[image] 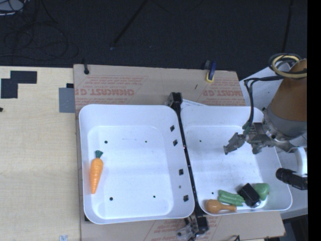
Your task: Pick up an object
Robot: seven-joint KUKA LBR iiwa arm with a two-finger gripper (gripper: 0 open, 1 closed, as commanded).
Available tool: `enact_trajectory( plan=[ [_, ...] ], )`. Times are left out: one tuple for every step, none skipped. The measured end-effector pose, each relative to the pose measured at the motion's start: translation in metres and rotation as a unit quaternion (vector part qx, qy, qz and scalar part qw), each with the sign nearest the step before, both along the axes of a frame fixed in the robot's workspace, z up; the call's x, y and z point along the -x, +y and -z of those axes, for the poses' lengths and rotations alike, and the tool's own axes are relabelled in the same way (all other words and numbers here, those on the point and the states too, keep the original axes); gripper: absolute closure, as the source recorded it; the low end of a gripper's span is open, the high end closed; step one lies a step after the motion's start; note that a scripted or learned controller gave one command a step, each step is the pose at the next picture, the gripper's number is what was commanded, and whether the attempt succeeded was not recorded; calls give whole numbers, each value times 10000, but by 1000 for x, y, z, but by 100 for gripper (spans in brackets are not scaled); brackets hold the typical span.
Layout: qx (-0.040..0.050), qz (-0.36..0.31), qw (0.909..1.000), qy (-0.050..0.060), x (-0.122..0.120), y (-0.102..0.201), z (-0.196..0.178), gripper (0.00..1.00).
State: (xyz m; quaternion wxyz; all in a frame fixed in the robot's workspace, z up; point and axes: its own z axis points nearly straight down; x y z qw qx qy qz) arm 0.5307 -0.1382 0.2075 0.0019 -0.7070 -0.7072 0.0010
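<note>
Pear [219,206] beside beans [230,198], black block [249,194]

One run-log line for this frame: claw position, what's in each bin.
claw: over right bin, nothing seen held | left bin: toy carrot | right bin, near edge: orange, green, black items

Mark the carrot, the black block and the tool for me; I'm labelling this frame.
carrot [96,173], camera view, middle of its orange body.
black block [249,194], camera view, its top face.
tool [234,145], camera view, between its fingertips.
</note>
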Motion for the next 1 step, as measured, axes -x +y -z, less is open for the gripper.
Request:
enact_trajectory(
  plan=[
    [-5, -34, 10000, -8, -81, 58, 76, 0]
  ],
)
